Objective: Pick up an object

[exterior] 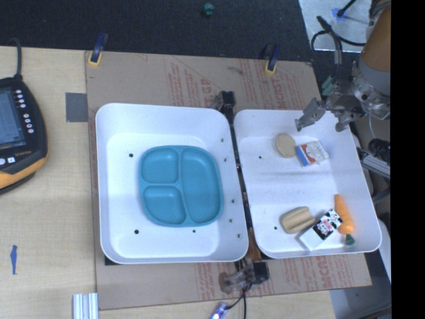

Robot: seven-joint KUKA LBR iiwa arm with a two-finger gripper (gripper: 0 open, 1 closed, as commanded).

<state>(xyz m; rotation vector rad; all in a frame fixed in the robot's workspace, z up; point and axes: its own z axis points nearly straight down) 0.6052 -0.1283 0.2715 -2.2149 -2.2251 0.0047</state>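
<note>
Setting: pale wood tabletop [53,211] under a cardboard sheet [166,78], dark floor along the top of the frame.
Nearest candidates: round tan biscuit-like piece [285,145] and small red, white and blue packet [311,153], touching, upper part of the right bin [265,178].
Handling: both look light; the biscuit seems rigid, best pinched across its width; the packet may crumple.
Other objects: tan bread-roll shape [295,218], black-and-white block [323,228], orange carrot toy [343,216], lower right of that bin.
End effector [327,115]: fingers spread apart, nothing between them, above the bin's upper right rim.
Left bin [119,131]: holds a blue divided plate [180,185].
</note>
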